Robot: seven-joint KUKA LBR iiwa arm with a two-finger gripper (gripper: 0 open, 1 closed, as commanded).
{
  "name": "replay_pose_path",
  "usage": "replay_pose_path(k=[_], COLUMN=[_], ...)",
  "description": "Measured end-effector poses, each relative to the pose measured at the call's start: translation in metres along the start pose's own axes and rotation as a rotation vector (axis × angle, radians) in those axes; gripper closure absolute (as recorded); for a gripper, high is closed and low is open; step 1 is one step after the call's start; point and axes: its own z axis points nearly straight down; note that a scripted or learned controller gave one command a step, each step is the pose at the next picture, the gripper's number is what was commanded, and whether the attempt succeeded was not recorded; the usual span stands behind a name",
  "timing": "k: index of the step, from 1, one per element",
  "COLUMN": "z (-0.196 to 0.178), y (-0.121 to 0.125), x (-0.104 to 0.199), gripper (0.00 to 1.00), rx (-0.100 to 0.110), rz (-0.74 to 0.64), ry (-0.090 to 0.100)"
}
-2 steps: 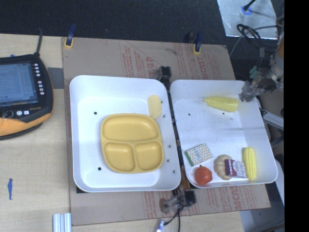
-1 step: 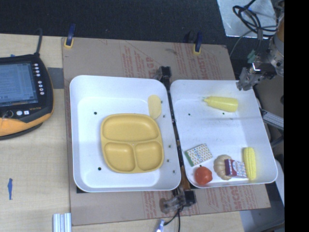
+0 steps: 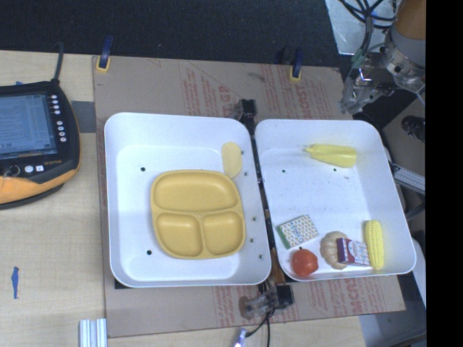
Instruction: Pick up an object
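Right bin (image 3: 387, 186) holds the candidates: yellow corn-like piece (image 3: 331, 155) near its far edge, well apart from the near-corner cluster of green card (image 3: 297, 230), tomato (image 3: 304, 262), bread roll (image 3: 333, 249), small packet (image 3: 356, 252) and corn cob (image 3: 374, 243). End effector (image 3: 359, 92) sits above the desk (image 3: 181, 85) past the bin's far right corner, nearest the yellow piece, holding nothing. Left bin (image 3: 119, 194): yellow divided tray (image 3: 197, 212).
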Motion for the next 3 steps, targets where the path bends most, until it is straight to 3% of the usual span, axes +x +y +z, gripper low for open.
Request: replay_pose_path(k=[1, 2, 3], z=[0.047, 0.026, 0.026], y=[0.000, 0.000, 0.000], x=[0.073, 0.008, 0.008], gripper=[1.00, 1.00, 0.00], rx=[0.004, 0.001, 0.001], rz=[-0.002, 0.003, 0.002], ry=[-0.001, -0.002, -0.001])
